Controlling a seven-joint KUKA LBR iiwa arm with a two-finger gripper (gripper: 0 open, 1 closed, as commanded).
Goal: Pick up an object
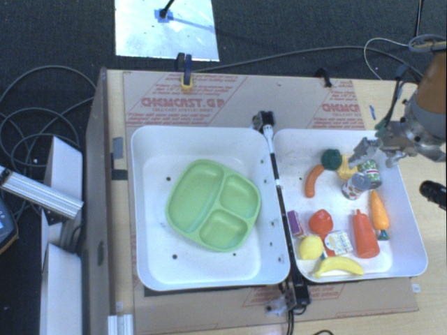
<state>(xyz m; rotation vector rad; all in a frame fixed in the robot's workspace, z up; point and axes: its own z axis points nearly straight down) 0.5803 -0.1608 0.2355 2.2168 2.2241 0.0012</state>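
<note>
Left bin: a green divided plate is seen lying flat in it, well apart from the arm.

Divider: a dark clamped seam is seen between the two bins.

Right bin: toy food is crowded here. An orange carrot-like piece lies near the seam, a purple item below it, then a red tomato, a lemon, a banana, a small printed packet, a red bottle and an orange carrot.

Likely target: a silvery can-like object is judged to be the one approached; it lies just beside a yellow piece topped by a green broccoli.

Gripper: it hangs directly over that object at the bin's far right; whether the fingers are apart or together cannot be told, and nothing is shown held.

Risk: the object's rounded, shiny side may let it slip or roll out when squeezed.

Risk: the yellow piece touching it may be caught or pushed aside, since the cluster is tight.
</note>
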